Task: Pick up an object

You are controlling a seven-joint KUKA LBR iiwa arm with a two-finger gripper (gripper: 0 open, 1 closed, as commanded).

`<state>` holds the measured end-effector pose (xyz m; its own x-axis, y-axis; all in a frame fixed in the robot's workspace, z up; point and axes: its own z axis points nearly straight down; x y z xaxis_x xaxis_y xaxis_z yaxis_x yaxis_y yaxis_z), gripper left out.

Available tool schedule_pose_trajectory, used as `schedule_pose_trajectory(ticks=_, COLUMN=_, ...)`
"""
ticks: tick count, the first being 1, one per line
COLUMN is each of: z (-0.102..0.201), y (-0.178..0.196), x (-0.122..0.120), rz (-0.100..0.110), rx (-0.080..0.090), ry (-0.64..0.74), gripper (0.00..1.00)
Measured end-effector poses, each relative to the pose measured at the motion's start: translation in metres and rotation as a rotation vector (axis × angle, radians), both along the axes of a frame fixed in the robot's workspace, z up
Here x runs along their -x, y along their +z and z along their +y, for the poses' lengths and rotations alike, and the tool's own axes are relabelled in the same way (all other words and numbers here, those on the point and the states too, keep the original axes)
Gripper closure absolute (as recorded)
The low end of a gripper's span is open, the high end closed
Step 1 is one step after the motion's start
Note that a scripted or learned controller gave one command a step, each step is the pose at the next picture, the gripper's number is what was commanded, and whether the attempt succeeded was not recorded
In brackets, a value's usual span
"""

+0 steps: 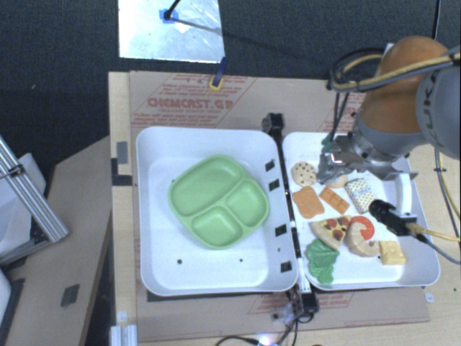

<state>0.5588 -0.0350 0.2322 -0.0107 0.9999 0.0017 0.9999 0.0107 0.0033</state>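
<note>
Because the toy food (338, 225) lies crowded in the right bin (425, 265), the gripper (332, 166) hangs low above it. I cannot tell how its fingers stand.

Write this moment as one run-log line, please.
pincer: over right bin, near cookie | grip: unclear | green plate: left bin

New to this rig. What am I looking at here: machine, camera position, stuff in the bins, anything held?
One camera, fixed above the bench, looks down at a slant. The robot arm, grey with an orange band, reaches in from the right; its gripper hangs over the right bin. Nothing can be seen between its fingers. That bin holds toy food: a cookie, a pizza slice, a cheese cube, a green leafy piece and more. The left bin holds a green divided plate.
</note>
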Motion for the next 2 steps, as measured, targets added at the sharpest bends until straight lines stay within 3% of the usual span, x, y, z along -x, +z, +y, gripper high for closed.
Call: schedule_pose_trajectory(ticks=2, z=0.096, y=-0.005, x=-0.013, rz=0.001, rx=0.001, ry=-0.002, gripper=1.0)
